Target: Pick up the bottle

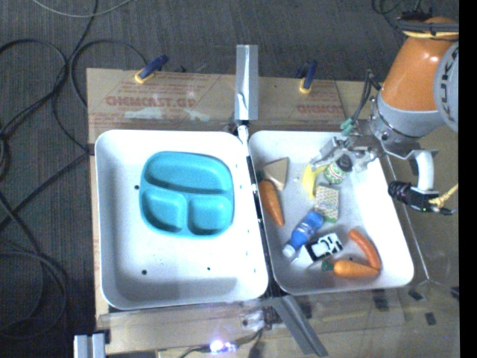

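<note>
Bottle [305, 232] apart from end effector [341, 157]

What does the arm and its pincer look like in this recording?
The arm has a bulky rounded orange segment over a grey wrist, with dark lettering at the frame's right edge. The pincer is a small metallic assembly. Thin cables run beside the wrist.

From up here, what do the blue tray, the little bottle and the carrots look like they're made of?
The blue tray looks like moulded plastic, matte, with three pressed compartments. The bottle seems to be plastic: a see-through blue body with a white cap. The carrots look like toy plastic or rubber, with an even orange colour and a slight sheen; which of the two is hard to tell.
</note>
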### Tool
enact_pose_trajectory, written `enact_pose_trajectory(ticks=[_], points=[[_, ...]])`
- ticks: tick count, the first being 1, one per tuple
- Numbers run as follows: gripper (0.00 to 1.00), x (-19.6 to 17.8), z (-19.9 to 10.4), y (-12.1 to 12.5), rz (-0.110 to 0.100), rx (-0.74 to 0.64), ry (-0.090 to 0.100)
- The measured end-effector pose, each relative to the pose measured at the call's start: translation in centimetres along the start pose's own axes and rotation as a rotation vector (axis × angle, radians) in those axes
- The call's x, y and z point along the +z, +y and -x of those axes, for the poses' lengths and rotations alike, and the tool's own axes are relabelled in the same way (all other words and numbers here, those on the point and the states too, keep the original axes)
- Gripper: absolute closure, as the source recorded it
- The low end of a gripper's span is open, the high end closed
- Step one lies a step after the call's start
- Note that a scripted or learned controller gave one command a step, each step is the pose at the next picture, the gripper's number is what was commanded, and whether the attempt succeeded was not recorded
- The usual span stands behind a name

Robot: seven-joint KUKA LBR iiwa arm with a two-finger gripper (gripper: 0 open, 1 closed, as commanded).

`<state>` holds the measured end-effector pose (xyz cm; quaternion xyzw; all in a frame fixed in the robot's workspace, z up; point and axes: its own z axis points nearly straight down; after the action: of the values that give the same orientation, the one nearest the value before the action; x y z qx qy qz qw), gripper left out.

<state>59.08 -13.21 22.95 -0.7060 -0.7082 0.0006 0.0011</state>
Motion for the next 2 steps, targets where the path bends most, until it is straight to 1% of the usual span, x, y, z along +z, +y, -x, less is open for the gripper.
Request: enact_pose_trajectory(ticks=[1,2], points=[[0.0,12.7,-3.2,-2.1,0.002,-0.169,0.0],[0.0,13.9,0.3,-7.4,0.015,-0.385,-0.007]])
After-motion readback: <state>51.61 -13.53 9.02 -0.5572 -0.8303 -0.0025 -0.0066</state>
